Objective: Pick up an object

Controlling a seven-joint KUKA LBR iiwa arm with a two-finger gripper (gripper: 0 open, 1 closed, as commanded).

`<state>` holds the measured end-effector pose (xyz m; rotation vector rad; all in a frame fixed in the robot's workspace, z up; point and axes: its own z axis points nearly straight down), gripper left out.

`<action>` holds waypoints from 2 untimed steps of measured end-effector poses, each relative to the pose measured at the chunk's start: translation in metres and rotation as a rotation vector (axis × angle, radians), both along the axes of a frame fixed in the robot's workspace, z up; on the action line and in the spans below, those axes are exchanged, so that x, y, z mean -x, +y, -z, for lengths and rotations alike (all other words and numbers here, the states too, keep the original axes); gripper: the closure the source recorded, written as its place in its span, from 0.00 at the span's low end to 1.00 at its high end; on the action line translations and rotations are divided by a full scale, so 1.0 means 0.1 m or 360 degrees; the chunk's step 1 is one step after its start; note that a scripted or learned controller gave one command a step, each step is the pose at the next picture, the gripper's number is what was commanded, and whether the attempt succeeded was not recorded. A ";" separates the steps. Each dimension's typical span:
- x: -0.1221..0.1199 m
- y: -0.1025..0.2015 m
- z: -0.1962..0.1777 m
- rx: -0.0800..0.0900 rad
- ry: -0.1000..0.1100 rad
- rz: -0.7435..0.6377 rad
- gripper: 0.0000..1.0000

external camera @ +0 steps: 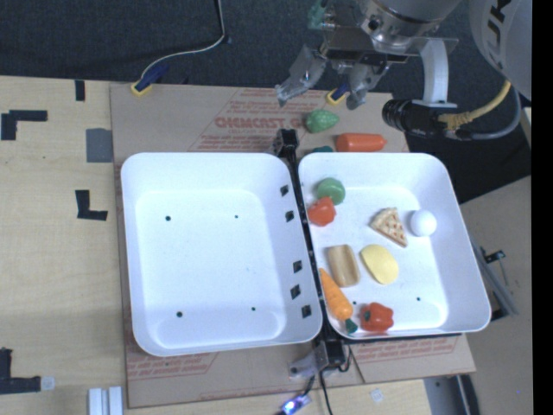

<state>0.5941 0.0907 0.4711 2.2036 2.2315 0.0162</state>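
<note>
White plastic made both bins; the right bin (449, 232) held all the candidates, the left bin (155, 232) none. The hand (321, 88) hung high above the desk (52, 171), beyond the bins' far edge, its two fingers spread apart with nothing between them. Inside the right bin lay a green ball (330, 189) touching a red tomato (321, 212), a pizza wedge (390, 226) beside a white ball (422, 223), a bread roll (341, 264), a yellow lump (379, 264), a carrot (336, 296) by the dividing wall, and a red pepper (377, 316). A green piece (321, 120) and a red piece (359, 143) sat outside on the cardboard. A good try would probably choose the yellow lump or roll, which stood freer than the rest, centre the fingers over it, descend straight, and close across its narrow side, avoiding the wall.
</note>
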 end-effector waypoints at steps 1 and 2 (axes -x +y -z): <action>-0.39 1.10 -0.67 -0.0001 0.0005 0.0000 0.00; -0.47 1.43 1.45 0.0014 0.0045 0.0015 0.00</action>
